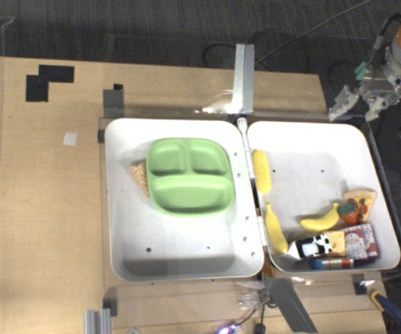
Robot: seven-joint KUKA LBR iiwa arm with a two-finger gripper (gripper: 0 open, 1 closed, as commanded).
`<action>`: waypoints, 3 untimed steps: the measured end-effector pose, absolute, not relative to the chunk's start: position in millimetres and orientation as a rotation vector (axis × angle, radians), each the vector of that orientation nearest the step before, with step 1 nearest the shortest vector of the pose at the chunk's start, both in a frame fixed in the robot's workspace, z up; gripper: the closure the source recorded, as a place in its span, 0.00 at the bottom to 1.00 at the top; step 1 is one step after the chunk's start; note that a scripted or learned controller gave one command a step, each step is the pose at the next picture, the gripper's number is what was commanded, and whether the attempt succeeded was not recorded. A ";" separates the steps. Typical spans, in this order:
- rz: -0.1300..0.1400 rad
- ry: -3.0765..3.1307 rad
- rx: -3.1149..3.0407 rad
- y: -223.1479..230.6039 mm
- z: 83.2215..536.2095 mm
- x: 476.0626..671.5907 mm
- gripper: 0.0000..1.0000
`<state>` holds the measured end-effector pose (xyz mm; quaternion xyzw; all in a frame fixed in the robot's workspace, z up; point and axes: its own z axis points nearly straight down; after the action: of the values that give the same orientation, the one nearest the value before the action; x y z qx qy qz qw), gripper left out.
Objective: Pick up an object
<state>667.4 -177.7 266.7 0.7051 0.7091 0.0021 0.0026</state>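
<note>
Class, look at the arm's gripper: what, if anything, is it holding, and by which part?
Nothing is held. The gripper hangs open above the back right corner of the right bin, with no object between its fingers; the toys lie below in the bin.

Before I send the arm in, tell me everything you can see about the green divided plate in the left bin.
The green divided plate is a light green, matte, plastic-looking tray with rounded corners and three compartments: two small ones on the far side and one wide one on the near side. All three look bare. It lies flat, right side up, in the far half of the left bin. Its left edge overlaps a tan, speckled flat item, partly hidden beneath it. Nothing else touches it.
</note>
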 end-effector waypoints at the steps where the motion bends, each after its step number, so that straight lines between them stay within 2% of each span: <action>1: 0.005 2.119 2.316 -123.7 115.0 670.1 0.00; 2: 0.013 2.118 2.308 -87.6 89.5 641.8 0.00; 3: 0.009 2.005 2.413 -37.0 187.1 655.3 0.00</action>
<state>655.3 -37.0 187.1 0.7691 0.6391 0.0028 0.0022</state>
